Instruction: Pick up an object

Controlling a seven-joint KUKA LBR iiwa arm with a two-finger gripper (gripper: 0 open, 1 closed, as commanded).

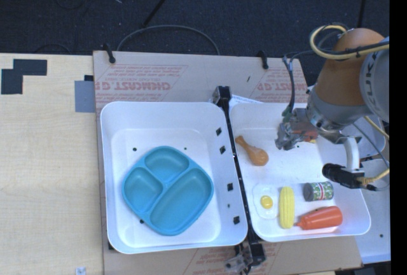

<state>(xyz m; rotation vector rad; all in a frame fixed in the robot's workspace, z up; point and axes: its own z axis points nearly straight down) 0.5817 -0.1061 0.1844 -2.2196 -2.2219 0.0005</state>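
Nearest the lens, along the right bin's [365, 219] front wall: orange carrot [320, 218], yellow corn cob [287, 207], fried-egg piece [266, 202], all lying flat and close together; corn just beside egg. Small green-labelled can [318, 191] on its side, just behind carrot. Farther back, tan drumstick [253, 151] alone on bare bin floor, well apart from front cluster, near the divider between bins. Left bin [114, 127] carrying blue sectioned plate [168, 189].

Claw [287, 137] hanging over rear of right bin, just right of drumstick, nothing visible between it and the floor as a held item. Open or closed: cannot tell; tip too dark and small to resolve.

Candidate target: drumstick, nearest to claw and free on all sides. Judged toy plastic: light, stiff, smooth, likely slippery on rounded meaty end. Best hold judged across the narrower shaft, or across the bulb at right angles to the long axis; end-on pinch likely to squirt out. Lying diagonally, so wrist rotation probably needed.

Alternatives: can liable to roll when touched; corn and egg crowded, risk of nudging neighbour; carrot tapered, prone to sliding toward thin end.
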